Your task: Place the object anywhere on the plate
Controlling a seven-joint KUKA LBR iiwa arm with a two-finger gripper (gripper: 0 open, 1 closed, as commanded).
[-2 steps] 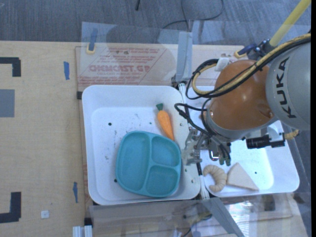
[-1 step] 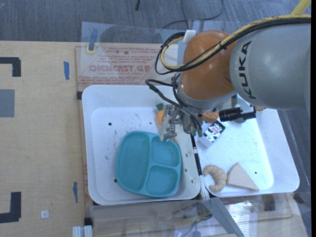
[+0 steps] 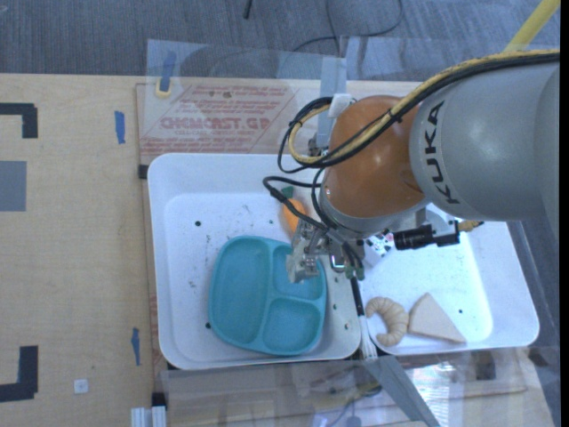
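Plate: a teal plate (image 3: pixel 267 302) with 3 compartments is seen lying in the left bin (image 3: pixel 169 238), towards its lower right.
Arm: the grey arm (image 3: pixel 489 140) with its orange band is seen reaching in from the right, its wrist over the wall shared by the 2 bins.
Claw: the gripper (image 3: pixel 304 261) is held over the plate's upper right compartment; whether it is spread or pressed together cannot be told, and nothing can be made out in it.
Orange item: a small orange thing (image 3: pixel 291 213) is glimpsed just above the plate's top edge, mostly hidden under the wrist; what it is cannot be told.
Right bin: a tan wedge (image 3: pixel 433 318) and a curled pale piece (image 3: pixel 388 318) are seen lying in the right bin (image 3: pixel 507 274), well apart from the claw.
Key relation: the plate is directly beneath the claw, so any release is judged to land on it; if nothing is carried, the orange item is the nearest candidate, lying up and slightly left of the claw.
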